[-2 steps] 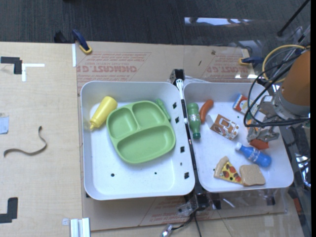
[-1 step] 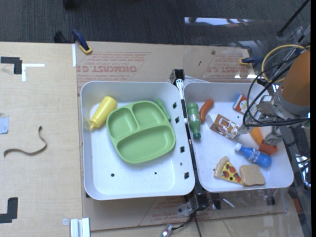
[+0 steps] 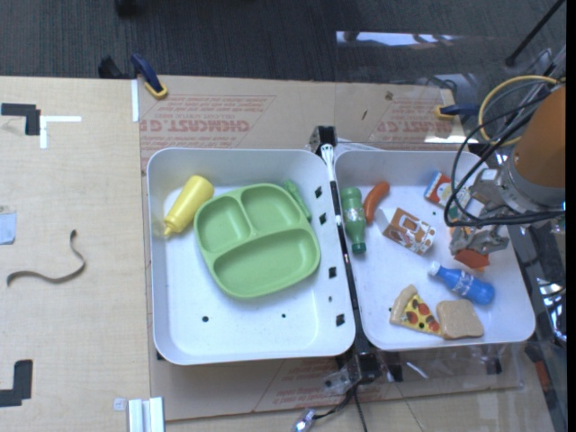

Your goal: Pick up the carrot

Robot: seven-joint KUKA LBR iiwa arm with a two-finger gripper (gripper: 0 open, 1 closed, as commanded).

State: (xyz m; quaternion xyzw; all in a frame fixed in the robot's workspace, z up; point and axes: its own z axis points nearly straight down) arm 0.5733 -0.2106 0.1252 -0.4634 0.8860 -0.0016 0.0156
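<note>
A slim orange-red piece that looks like the carrot [image 3: 376, 202] lies at the back left of the right bin [image 3: 378, 331], next to the green bottle [image 3: 352, 218]. My gripper [image 3: 475, 241] hangs low over the same bin's right side, well to the right of that piece. Directly beneath the gripper is a second reddish-orange lump [image 3: 472, 259], partly hidden by it. I cannot tell what that lump is or whether it is gripped.
The right bin also holds a snack packet [image 3: 410, 230], a red and white pack [image 3: 438, 188], a blue bottle [image 3: 462, 283], a pizza slice [image 3: 414, 310] and bread [image 3: 459, 319]. The left bin [image 3: 180, 331] holds a green divided plate [image 3: 258, 239] and a yellow bottle [image 3: 186, 203]. Cables [image 3: 477, 151] loop above the wrist.
</note>
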